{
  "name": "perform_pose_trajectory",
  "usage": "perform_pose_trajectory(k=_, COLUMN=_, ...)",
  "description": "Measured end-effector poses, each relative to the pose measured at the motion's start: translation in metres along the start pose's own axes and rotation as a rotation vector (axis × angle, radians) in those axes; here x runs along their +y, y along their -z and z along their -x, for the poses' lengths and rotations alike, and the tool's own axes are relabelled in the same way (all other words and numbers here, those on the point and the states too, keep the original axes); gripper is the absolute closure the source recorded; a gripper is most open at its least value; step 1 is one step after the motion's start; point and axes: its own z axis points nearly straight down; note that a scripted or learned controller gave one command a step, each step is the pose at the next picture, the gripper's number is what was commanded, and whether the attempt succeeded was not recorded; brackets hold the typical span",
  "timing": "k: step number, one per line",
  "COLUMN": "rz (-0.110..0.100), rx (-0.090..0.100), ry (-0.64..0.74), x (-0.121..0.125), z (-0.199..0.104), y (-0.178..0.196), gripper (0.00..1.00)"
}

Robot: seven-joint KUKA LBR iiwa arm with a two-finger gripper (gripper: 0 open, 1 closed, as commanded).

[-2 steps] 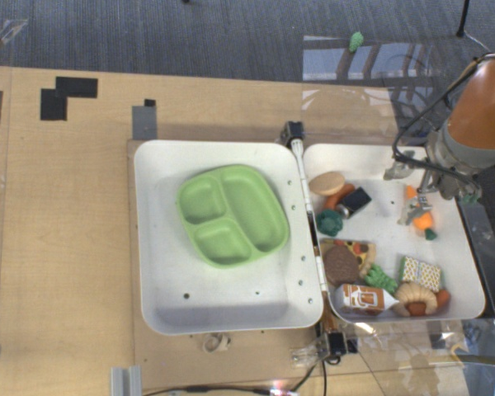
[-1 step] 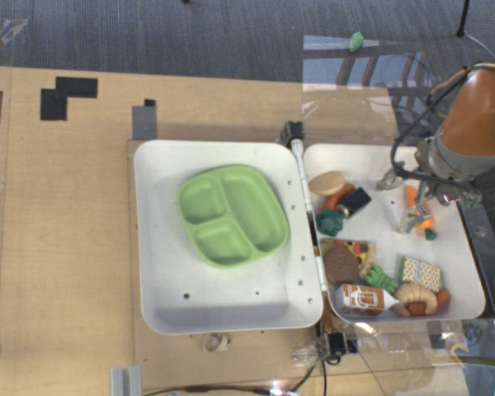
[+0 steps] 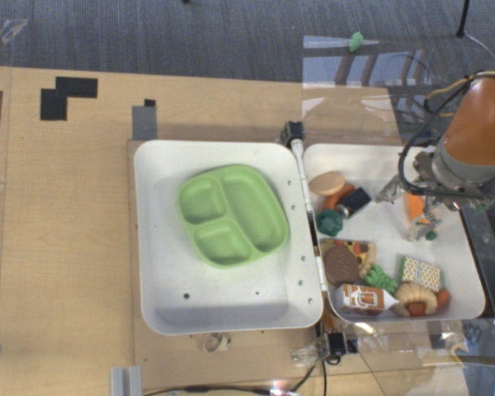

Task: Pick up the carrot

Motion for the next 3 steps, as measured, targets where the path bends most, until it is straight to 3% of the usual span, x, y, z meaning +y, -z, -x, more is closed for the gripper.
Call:
perform_pose_trajectory(k=1, rz=-0.009, rx=-0.012, ry=0.000, x=-0.002, z=0.004, y=0.015, gripper=1.00)
perform_pose_trajectory(k=2, rz=-0.007, rx=-0.011, ry=0.000, x=-0.001, z=0.004, y=0.014, gripper=0.00)
perform_pose_trajectory(k=3, rz=-0.016, rx=-0.022, ry=-0.001, x=-0.003, z=0.008, y=0.028, gripper=1.00)
